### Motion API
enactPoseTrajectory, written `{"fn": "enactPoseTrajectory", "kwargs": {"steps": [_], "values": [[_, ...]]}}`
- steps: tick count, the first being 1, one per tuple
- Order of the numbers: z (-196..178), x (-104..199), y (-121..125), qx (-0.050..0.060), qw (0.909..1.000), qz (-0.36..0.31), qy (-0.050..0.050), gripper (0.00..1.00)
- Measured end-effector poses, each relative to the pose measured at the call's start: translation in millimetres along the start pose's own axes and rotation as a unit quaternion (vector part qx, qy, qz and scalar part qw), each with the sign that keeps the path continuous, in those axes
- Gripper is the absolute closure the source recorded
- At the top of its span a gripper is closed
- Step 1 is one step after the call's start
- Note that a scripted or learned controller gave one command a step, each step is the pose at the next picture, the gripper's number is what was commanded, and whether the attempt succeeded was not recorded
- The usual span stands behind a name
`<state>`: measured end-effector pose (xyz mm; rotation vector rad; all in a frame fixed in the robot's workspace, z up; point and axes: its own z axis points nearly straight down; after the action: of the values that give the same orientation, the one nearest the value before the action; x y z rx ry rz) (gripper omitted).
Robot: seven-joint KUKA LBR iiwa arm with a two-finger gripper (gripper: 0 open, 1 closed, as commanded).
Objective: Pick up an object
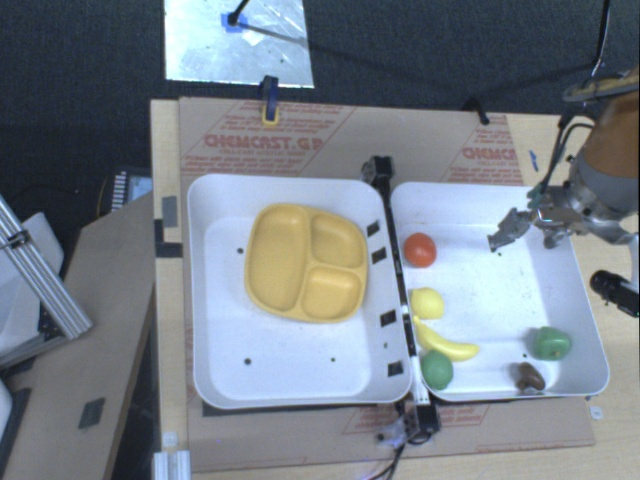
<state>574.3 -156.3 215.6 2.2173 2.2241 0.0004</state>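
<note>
My gripper [525, 234] hangs over the far right part of the right bin [480, 268], open, with nothing between its fingers. In that bin, along its left wall, lie an orange-red round fruit [419, 250], a yellow lemon [427, 303], a yellow banana [450, 345] and a green fruit [437, 370]. A green apple [550, 343] and a small brown object [528, 375] rest near the front right corner. The gripper is well above and to the right of the orange-red fruit, apart from every object.
The left bin [215, 268] holds a yellow divided plate [305, 262]. A black clip divider [385, 258] runs between the two bins. The arm [610, 158] comes in from the right, over the right bin's far corner.
</note>
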Motion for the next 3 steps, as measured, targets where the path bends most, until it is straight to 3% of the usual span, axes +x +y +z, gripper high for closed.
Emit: {"fn": "enactPoseTrajectory", "kwargs": {"steps": [2, 3], "values": [[122, 5, 0, 0.002, 1.0000, 0.001, 0.001, 0.00], [131, 5, 1, 0.000, 1.0000, 0.002, 0.000, 0.00]]}}
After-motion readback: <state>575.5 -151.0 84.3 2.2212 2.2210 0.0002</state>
